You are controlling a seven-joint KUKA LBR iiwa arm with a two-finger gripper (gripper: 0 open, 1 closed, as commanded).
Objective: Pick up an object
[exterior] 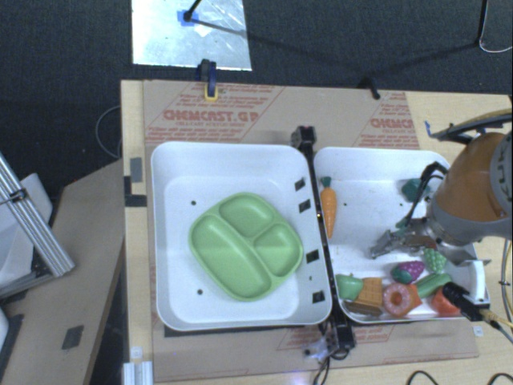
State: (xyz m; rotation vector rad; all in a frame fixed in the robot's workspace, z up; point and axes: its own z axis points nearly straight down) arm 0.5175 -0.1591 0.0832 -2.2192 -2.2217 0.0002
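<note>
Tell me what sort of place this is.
Probably a robotics lab bench for grasping trials: two white bins side by side, toy food such as a carrot, and a robot arm reaching in.

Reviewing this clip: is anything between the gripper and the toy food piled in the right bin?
Nothing visible blocks it. The gripper hangs over bare floor of the right white bin, with the purple toy eggplant and pink ring doughnut just below-right of it in the camera view. The orange toy carrot lies apart, by the left wall.
</note>
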